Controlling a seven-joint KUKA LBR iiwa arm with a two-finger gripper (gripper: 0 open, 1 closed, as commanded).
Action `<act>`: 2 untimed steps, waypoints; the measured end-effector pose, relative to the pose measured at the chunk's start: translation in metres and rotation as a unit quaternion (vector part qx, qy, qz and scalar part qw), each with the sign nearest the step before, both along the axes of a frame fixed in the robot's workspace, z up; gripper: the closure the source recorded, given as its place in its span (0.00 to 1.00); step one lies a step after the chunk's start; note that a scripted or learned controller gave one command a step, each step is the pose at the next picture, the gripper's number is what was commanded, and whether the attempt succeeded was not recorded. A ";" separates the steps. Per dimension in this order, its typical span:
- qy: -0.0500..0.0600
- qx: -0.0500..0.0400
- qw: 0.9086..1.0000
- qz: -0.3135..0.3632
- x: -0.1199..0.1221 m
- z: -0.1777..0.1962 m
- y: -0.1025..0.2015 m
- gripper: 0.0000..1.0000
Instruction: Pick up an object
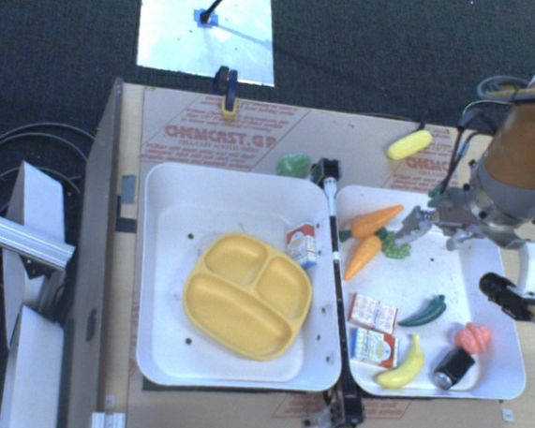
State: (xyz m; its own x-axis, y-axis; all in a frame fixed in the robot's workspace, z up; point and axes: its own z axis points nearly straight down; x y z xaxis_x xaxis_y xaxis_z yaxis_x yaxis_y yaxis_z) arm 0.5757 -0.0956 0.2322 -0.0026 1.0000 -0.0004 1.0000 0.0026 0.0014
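My gripper [419,223] hangs over the back of the right bin [500,391], just right of an orange carrot [377,221]. A second carrot [362,255] and a small green leafy piece [396,246] lie right below it. Further forward in this bin are a dark green pepper [425,311], two small cartons [373,313], a banana [404,363], a pink toy [474,336] and a black cylinder [453,367]. I see nothing held in the gripper.
The left bin [166,246] holds a yellow divided plate [247,294] and a small carton [302,245]. Behind the bins lie a yellow object [409,144] and a green item [294,166]. A black part of the arm [506,293] hangs over the right bin's right side.
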 end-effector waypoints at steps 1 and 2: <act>0.002 0.000 1.000 0.002 0.060 -0.129 -0.006 0.00; 0.014 -0.001 1.000 0.003 0.090 -0.147 0.001 0.00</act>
